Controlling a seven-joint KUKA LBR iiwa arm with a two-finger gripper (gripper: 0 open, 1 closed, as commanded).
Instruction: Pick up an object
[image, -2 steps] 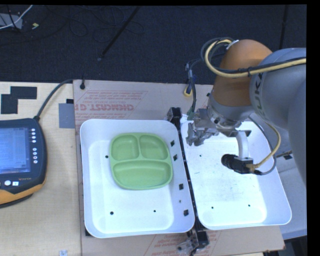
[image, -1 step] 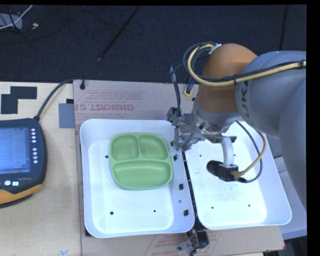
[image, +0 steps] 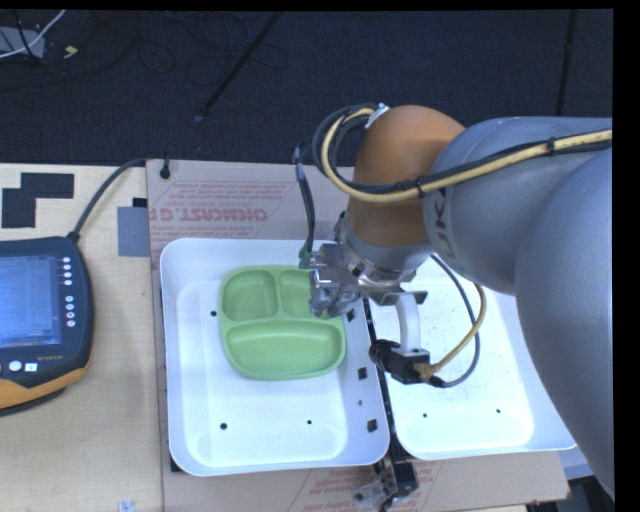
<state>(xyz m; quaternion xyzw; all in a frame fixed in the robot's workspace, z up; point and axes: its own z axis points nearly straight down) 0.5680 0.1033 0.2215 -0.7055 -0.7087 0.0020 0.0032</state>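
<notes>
In the camera view, the green divided plate (image: 282, 335) lies flat in the left bin (image: 200, 440), toward its upper middle, with the two small compartments at the far side and the big one toward the camera. The gripper (image: 328, 292) is low over the right rim of the plate, near the upper right small compartment, and the arm (image: 520, 220) comes in from the right and covers much of the right bin (image: 500, 420). How wide the gripper is open I cannot tell, because the metal parts are dark and the wrist hides them; I also cannot tell whether it already touches the plate or has any hold of it.

The step in hand is, I judge, the grasp on the plate rim. To do it well, one jaw should go inside the compartment wall and the other outside (a thin rim gives little surface), and the closing should be firm before any lift. A plate held at one edge will hang tilted, so the lift should be slow and straight up.
</notes>
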